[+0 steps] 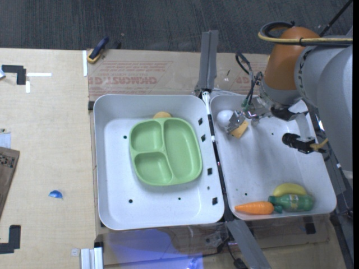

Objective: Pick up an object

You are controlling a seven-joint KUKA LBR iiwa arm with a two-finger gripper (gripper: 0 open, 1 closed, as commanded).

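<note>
the tan object sits in the far left corner of the right bin, touching or just beside a small white round thing. looks like a small light piece, prob a toy food item, stiff enough not to squash, w/ a matte surface that shouldn't slip much. too small to tell its exact shape. best hold, i'd guess, is across its short width from above, since the bin wall crowds it on the left.

the end effector is right at it, tips down just on top of the tan piece. can't tell if it's spread or closed, the tips are too small and dark there, and i can't say the piece is actually between them.

farther out, near edge of the same bin: an orange carrot, a yellow banana and a green bottle bunched together. the left bin has a green divided plate, w/ a bit of something yellow peeking out behind its far rim. both bins rest on the desk; the arm comes in from the right.
</note>
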